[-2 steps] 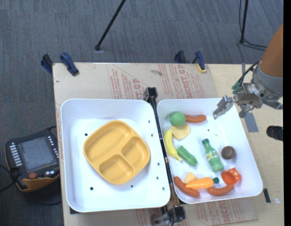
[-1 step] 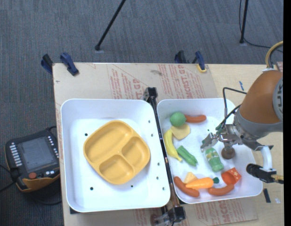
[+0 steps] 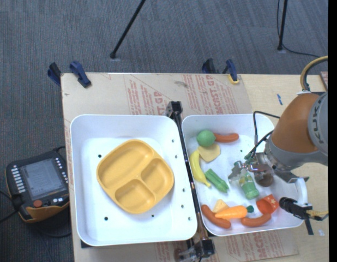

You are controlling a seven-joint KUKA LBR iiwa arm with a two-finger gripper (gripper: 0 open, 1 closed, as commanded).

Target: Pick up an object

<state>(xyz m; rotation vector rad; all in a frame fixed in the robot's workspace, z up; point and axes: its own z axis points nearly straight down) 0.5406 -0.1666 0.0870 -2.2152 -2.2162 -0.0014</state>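
Pendant [image 3: 37, 185] on floor at far left. Left bin [image 3: 84, 146] holds yellow divided plate [image 3: 135, 176], lying flat at centre. Right bin [image 3: 242, 121] holds toy food: green ball [image 3: 206, 138] and sausage [image 3: 227, 137] at top; banana [image 3: 198, 168] and cheese wedge [image 3: 210, 153] beneath; green pepper [image 3: 216, 179] mid-bin; carrot [image 3: 232, 212], two sausages [image 3: 214, 216] along bottom edge; red pepper [image 3: 268, 203] lower right. Gripper [image 3: 244, 172] down in right bin, over small green bottle [image 3: 248, 188]; grip state cannot be told. Arm [image 3: 299, 135] enters from right.
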